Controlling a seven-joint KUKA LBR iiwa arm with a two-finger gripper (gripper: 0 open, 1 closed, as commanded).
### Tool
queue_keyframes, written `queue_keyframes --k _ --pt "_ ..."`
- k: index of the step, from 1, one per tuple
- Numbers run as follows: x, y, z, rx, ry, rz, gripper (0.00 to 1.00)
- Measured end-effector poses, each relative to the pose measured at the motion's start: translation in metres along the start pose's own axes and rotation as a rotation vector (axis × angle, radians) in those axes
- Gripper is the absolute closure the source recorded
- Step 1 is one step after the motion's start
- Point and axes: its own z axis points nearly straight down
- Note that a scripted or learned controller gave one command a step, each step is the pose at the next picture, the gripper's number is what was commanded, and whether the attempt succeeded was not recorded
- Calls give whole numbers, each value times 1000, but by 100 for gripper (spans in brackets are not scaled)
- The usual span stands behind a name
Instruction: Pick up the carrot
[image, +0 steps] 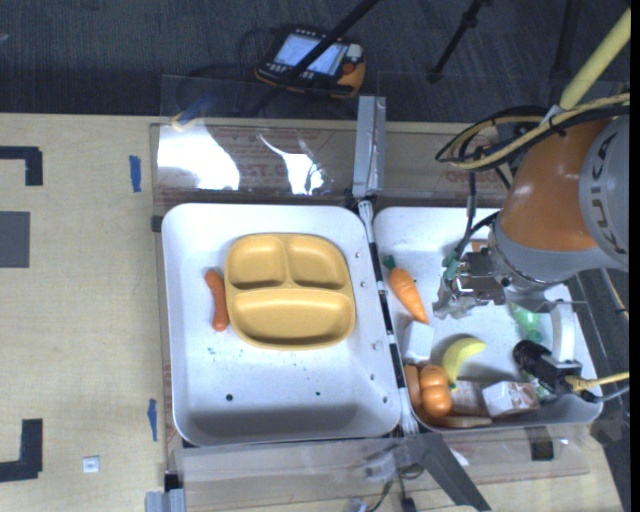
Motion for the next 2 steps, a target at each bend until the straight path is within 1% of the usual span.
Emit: queue_keyframes --k 1,2 --pt "4 -32 32 3 1 -40 100" --pt "19 -17 21 0 -1 326 100"
